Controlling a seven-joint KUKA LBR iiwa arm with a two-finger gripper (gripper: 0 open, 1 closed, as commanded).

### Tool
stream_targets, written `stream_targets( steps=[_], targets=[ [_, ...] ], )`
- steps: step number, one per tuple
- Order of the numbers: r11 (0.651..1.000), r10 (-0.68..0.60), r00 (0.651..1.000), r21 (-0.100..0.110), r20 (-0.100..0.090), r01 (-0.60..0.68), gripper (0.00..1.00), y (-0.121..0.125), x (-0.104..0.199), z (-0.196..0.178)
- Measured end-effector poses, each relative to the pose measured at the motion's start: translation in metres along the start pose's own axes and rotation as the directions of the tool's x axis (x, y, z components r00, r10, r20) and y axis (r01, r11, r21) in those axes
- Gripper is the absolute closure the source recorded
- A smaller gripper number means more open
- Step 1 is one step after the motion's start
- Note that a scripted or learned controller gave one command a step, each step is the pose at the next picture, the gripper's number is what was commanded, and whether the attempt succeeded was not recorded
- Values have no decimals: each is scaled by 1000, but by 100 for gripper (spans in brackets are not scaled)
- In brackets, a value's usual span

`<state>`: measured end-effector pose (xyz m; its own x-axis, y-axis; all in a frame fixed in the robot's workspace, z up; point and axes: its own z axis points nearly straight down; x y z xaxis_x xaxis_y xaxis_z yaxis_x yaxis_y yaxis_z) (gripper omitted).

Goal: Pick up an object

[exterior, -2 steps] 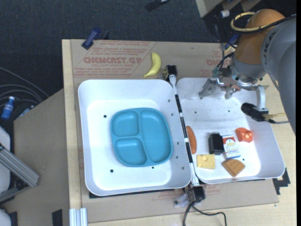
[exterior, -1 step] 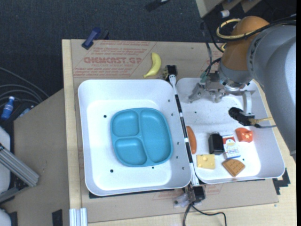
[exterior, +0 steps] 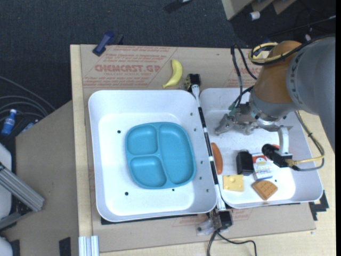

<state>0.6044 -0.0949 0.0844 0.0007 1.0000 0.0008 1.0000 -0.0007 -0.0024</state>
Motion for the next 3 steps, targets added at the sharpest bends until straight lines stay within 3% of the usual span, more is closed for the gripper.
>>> stream_targets(
  steps=[1, 2, 3],
  targets=[
    [1000, -1, 1000, -3, 1, 1, 0, 47, 2, -1],
    [1000, -1, 1000, -5, 1, 1, 100, 48, 2, -11],
    [1000, -1, 1000, -5, 1, 1, 0, 48, 2, -11]
  ],
)
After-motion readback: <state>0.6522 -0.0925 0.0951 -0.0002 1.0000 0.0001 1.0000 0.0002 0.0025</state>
